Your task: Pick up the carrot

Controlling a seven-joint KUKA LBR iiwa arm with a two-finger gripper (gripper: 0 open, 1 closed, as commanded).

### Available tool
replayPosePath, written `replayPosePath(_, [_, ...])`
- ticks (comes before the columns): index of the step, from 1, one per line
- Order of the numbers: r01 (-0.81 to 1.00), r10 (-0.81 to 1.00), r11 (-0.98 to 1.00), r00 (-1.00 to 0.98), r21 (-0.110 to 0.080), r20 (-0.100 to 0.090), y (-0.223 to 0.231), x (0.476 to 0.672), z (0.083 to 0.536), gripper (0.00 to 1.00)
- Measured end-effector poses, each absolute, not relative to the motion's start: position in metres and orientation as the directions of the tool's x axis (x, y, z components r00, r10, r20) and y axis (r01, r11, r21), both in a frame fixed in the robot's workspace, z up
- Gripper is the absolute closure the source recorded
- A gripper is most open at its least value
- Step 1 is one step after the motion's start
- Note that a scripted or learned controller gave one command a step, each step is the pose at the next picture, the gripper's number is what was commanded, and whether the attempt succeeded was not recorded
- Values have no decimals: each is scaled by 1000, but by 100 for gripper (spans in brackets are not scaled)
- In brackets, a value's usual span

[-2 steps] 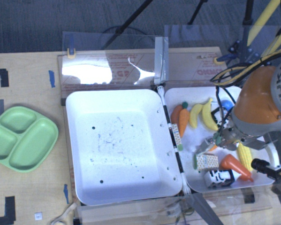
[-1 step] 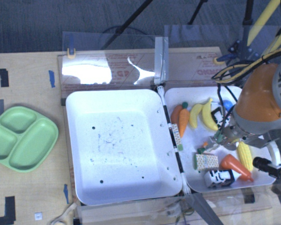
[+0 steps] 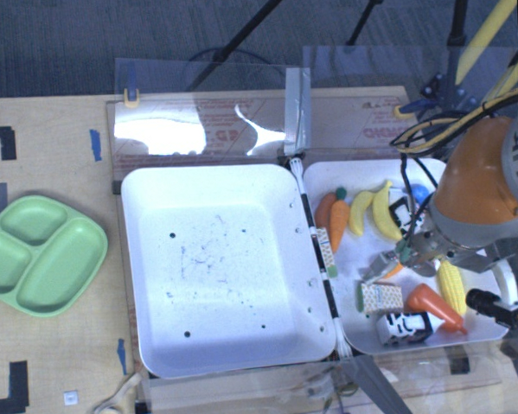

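A grey robot arm [image 3: 478, 182] with an orange band reaches in from the right over the right-hand bin [image 3: 361, 339] on a wooden worktop [image 3: 58, 342]. Its end effector [image 3: 406, 256] hangs low among the toy food near the middle of that bin; whether it is apart or together cannot be told from this angle, and nothing can be seen held in it.

The carrot [image 3: 338, 222] lies toward the bin's upper left, close to the wall shared with the neighbouring bin, its green top pointing up and away. A brownish piece [image 3: 323, 211] sits just beside it on the left, and two bananas [image 3: 373, 211] curve to its right.

Nearer the front of the bin, a small printed box [image 3: 381, 297] rests beside an orange cone-shaped toy [image 3: 435, 304], with an ear of corn [image 3: 451, 285] just behind and a black-and-white item [image 3: 405, 326] by the front wall.

The left-hand bin [image 3: 219, 264] shows only scuffed white plastic. A green divided plate [image 3: 41, 254] sits on the worktop at far left.
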State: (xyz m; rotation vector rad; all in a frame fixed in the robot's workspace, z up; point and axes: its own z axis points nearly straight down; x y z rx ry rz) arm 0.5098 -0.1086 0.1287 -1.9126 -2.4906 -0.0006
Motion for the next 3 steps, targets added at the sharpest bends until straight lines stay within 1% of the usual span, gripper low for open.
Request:
replayPosePath(1, [938,938,346,-346,9,-4,-128,546,87,0])
replayPosePath(2, [904,904,427,-427,1,-2,-189,511,150,0])
replayPosePath(3, [905,905,425,-425,4,-3,-190,513,158,100])
